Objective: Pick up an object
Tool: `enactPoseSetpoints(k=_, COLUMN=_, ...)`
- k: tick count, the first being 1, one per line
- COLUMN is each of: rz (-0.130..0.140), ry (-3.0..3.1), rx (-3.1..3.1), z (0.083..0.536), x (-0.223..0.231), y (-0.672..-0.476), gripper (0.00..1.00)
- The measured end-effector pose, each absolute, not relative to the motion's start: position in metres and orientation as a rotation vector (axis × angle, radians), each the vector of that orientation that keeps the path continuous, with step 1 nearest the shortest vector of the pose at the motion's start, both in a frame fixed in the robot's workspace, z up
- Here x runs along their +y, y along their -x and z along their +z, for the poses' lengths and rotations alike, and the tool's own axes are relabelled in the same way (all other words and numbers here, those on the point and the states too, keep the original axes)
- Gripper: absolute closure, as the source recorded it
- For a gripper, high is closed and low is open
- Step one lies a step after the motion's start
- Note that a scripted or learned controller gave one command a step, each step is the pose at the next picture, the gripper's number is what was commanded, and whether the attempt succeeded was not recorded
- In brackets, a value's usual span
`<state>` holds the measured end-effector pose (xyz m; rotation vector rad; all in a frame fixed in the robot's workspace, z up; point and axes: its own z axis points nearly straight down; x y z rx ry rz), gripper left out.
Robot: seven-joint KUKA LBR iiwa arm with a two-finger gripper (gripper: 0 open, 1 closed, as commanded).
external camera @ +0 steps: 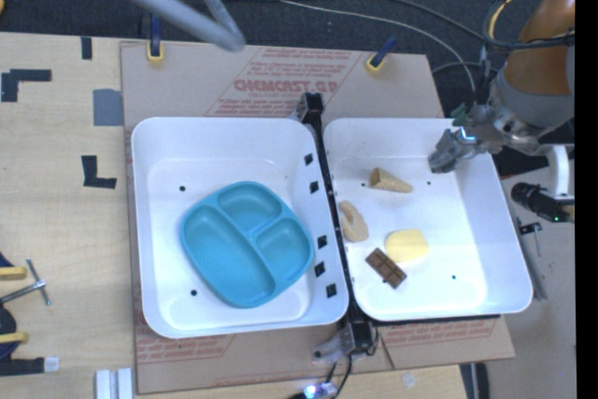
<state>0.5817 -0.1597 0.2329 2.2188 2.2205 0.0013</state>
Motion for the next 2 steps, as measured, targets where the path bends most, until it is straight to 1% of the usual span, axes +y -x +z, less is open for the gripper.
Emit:
enactPoseSetpoints(k=1, rz=-0.001, ry=-2.218, rx=2.226, z=0.238, x=-0.105, y=-0.585, gripper=1.00)
enactPoseSetpoints(k=2, rz=-0.002, ry=-2.218, rx=2.226, z=0.227, x=-0.058, y=-0.585, gripper=1.00)
